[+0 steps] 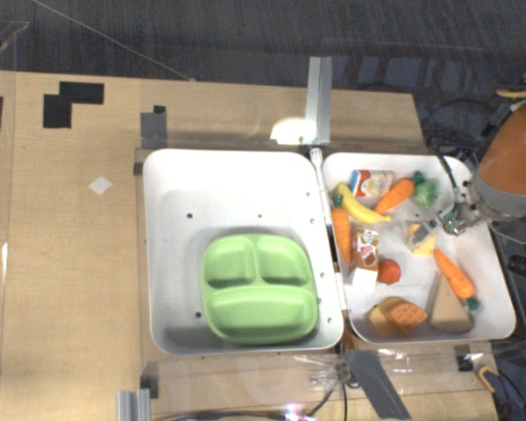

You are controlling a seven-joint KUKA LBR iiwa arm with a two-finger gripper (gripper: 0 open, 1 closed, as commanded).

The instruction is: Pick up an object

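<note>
Jaws over right bin, state cannot be told
Gripper (457, 220) low at far right side; carrot (454, 274) lies just beside it, toward the near wall

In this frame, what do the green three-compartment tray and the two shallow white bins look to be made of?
The green three-compartment tray looks like moulded plastic with a smooth, slightly satin finish: uniform colour, rounded edges, soft highlights. The left white bin and the right white bin also look like thin formed plastic, matt to semi-gloss, with rounded corners; painted metal can't be ruled out.
</note>
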